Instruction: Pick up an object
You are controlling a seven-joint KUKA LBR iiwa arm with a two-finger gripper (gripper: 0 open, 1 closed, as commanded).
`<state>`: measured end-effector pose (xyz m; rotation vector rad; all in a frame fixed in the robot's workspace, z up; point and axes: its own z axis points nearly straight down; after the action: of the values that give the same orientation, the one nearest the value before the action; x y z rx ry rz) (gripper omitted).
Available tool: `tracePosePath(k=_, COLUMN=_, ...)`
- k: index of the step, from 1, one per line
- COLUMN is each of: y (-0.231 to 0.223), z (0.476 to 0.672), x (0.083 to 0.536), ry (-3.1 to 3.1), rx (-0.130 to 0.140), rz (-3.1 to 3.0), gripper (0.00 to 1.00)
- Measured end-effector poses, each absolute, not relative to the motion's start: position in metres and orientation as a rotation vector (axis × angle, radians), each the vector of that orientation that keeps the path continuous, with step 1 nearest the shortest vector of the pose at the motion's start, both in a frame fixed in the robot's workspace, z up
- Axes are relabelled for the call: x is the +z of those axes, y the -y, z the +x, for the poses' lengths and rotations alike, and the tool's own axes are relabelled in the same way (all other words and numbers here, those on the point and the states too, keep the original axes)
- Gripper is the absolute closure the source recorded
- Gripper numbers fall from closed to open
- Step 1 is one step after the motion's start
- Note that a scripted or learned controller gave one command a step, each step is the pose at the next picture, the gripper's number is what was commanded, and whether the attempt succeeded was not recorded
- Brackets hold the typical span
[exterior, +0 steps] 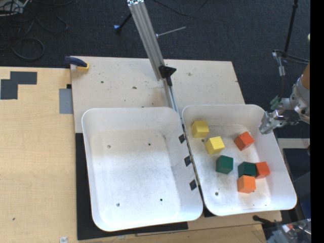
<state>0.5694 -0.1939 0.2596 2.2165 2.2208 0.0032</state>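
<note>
Grey gripper [267,124] sits at the right bin's [283,196] far rim, arm cut off; fingers too blurry to tell. Green block [246,168] hides partly behind orange block [246,184].

you're looking at the arm [302,92] now: pale grey casing, and a gripper [268,123] of dull silver metal, boxy, with darker fittings behind it.
</note>
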Motion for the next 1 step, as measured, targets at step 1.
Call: tracePosePath(k=1, y=0.1393, z=0.5849, x=0.2469, ry=-2.230, rx=-0.001, rz=2.219, gripper=1.00)
